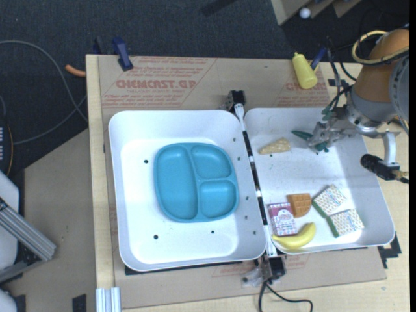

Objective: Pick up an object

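Observation:
My gripper (319,142) hangs low over the back part of the right bin (364,174), with the grey arm and its orange band (389,47) reaching in from the right. A thin dark green shape (301,134) sticks out to the left of the gripper; I cannot tell if it is held. A tan wedge-shaped piece (275,146) lies a little to the gripper's left. Near the front of the bin lie an orange cracker (299,204), a maroon box (281,218), a yellow banana (296,237) and two patterned packets (330,200) (346,222).
The left bin (130,194) holds a blue divided plate (195,181). A yellow bottle (303,70) lies on the bench behind the right bin. A black clamp (236,100) sits at the back where the bins meet. The right bin's middle floor is bare.

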`<state>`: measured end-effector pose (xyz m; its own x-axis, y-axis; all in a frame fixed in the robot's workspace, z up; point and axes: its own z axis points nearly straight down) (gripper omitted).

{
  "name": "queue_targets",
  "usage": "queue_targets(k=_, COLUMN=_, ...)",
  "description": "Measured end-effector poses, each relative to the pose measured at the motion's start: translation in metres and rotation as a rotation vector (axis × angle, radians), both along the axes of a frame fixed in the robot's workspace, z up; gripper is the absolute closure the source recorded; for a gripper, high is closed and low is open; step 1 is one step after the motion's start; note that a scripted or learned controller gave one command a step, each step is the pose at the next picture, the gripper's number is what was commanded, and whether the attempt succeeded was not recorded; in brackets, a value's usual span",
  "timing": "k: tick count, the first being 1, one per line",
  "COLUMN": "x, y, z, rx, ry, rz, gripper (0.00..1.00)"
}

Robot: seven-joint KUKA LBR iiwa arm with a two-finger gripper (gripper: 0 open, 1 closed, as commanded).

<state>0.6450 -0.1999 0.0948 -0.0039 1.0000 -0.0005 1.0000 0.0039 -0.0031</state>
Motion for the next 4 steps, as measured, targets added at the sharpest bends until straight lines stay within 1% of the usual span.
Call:
queue_targets(k=1, x=0.001, y=0.0, z=0.001, rx=0.0, ry=-0.002, rz=-0.001, gripper=0.0)
queue_targets(k=2, x=0.002, y=-0.001, z=0.012, rx=-0.003, ry=-0.007, rz=0.0, gripper=1.0)
queue_targets(k=3, x=0.001, y=0.0, z=0.011, rx=-0.002, ry=-0.005, rz=0.0, gripper=0.0)
queue_targets(k=4, x=0.002, y=-0.001, z=0.022, rx=-0.004, ry=-0.008, rz=0.001, gripper=1.0)
